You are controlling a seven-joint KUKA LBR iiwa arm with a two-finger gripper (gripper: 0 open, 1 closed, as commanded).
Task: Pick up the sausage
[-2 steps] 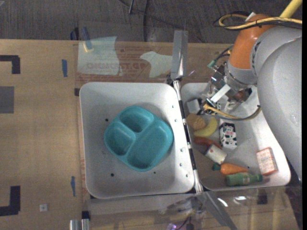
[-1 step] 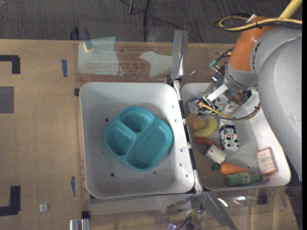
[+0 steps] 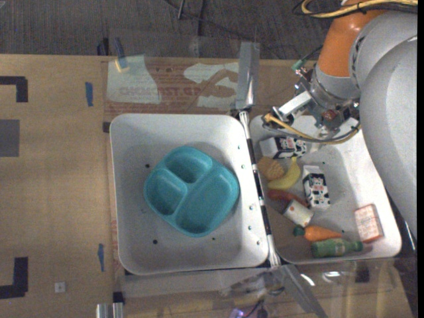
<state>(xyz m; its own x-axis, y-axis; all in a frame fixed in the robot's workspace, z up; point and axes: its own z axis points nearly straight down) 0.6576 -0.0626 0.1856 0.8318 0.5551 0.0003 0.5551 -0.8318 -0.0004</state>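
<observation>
— Gripper (image 3: pixel 286 141) position? 
— Low at the right bin's (image 3: pixel 381 240) far-left corner; its grip can't be made out.
— Sausage (image 3: pixel 281 196)? 
— Just below, beside the banana (image 3: pixel 289 175), lying free.

We've got the grey arm (image 3: pixel 387 78) coming in from the right, orange band (image 3: pixel 341 42) sitting just above the wrist. The gripper (image 3: pixel 286 144) hangs low at the upper left of the arm, with yellow cable (image 3: pixel 298 130) looped round it.
</observation>
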